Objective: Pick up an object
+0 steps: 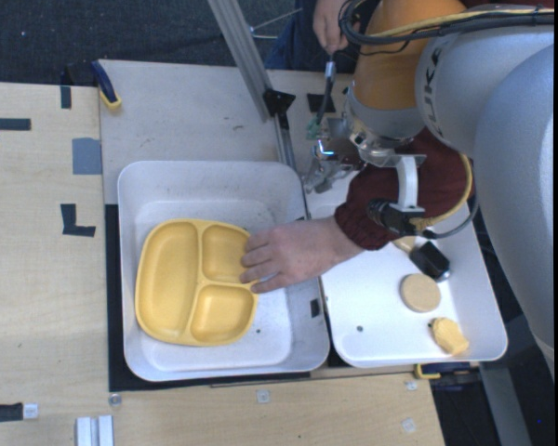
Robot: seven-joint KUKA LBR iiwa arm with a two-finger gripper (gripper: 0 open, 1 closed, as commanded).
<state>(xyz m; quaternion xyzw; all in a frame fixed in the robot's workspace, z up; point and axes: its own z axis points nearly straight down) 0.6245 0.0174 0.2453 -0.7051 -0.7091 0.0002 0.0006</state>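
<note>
From the camera above, the arm [465,72] comes in from the right and hangs over the seam between the two bins. Its pincer [327,167] sits low near the back of that seam, but it is dark and partly lost against a sleeve, so whether it is open or closed I cannot tell; nothing can be seen gripped in it.

A person's hand [284,254] lies in front of the pincer and to its left, reaching across into the left bin [139,189]. The fingertips rest on the near edge of a yellow plate [191,282], a divided one with three wells lying flat on the bin floor. My guess is that the hand is setting or shifting the plate so the arm has something to pick, which would explain why the arm is parked above the seam and not over either bin's contents.

In the right bin [372,342], ahead of the pincer and to its right, lie a tan disc [420,293], a small black block [431,260] just behind it, and a yellow lump [449,335] near the front corner. These are loose and well apart from the plate. Any of them could serve the task; the plate is wide and shallow, so probably harder to pinch than the small pieces. The table [37,249] to the far left bears dark tape marks.
</note>
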